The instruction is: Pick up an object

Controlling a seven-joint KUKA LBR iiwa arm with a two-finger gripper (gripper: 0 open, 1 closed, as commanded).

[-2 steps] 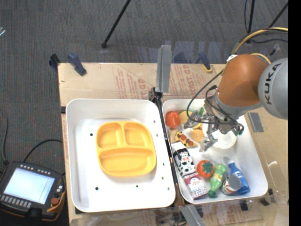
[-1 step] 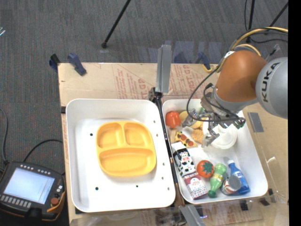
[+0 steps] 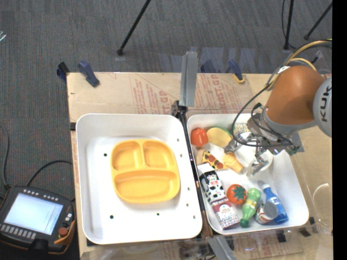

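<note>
Bench: brown board top bearing two shallow white plastic bins side by side, blue clamps on its far edge.
Arm: grey KUKA arm with an orange band, reaching in from 3 o'clock and hanging over the right bin's far half.
Left bin: white rectangular tray, holding one thing.
Right bin: white rectangular tray, crowded along its near and left sides.
Yellow plate: yellow plastic divided plate with three compartments, lying flat at the centre of the left bin.
Gripper: metal two-finger gripper below the wrist, near the centre of the right bin; whether its fingers are spread or closed I cannot tell, and nothing shows between them.
Carton: white and black cow-print milk carton, lying at 8 o'clock in the right bin.
Blue bottle: blue and white bottle, at 5 o'clock.
Green bottle: small green bottle, just beside the blue one.
Tomato: red toy tomato, touching the carton's right side.
Red pepper: red toy pepper, at 10 o'clock.
Yellow pieces: pale yellow toy food and a cheese-like wedge, left of the gripper.
</note>
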